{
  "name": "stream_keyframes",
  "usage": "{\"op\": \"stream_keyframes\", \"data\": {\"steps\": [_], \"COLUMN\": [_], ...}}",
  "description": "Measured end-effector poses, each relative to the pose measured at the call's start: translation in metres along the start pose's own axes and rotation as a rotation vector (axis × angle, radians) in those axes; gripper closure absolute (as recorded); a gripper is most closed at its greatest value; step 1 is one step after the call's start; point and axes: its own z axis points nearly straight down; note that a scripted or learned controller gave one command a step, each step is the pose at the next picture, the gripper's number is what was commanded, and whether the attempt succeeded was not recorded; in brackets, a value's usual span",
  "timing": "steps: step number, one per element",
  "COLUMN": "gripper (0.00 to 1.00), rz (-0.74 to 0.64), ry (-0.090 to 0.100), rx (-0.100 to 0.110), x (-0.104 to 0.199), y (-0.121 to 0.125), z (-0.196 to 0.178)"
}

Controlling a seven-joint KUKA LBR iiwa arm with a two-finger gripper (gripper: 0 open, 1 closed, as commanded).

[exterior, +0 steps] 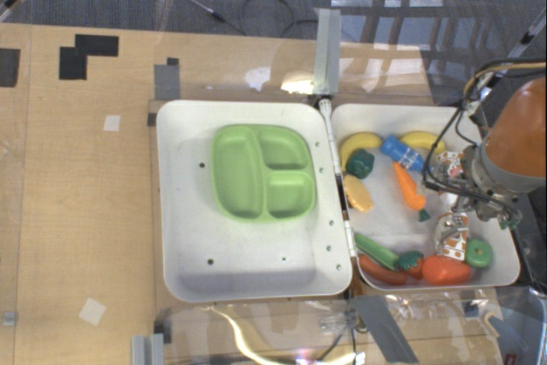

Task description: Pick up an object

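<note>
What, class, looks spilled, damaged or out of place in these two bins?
Nothing stands out. The green divided plate lies flat in the left bin; the toy foods are jumbled but inside the right bin.

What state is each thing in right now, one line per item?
Green plate: flat, upright in the left bin, nothing on it.
Carrot: lying at a slant in the right bin.
Blue bottle: lying on its side.
Green pepper: resting beside a banana.
Tomato: resting at the bin's front wall.
Claw: low over the right bin, grip unclear.
</note>
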Motion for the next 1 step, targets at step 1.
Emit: {"op": "stream_keyframes", "data": {"steps": [1], "gripper": [0.00], "rz": [0.093], "ry": [-0.015], "rx": [0.002], "x": [-0.0992], "y": [0.0467], "z": [0.0103]}}
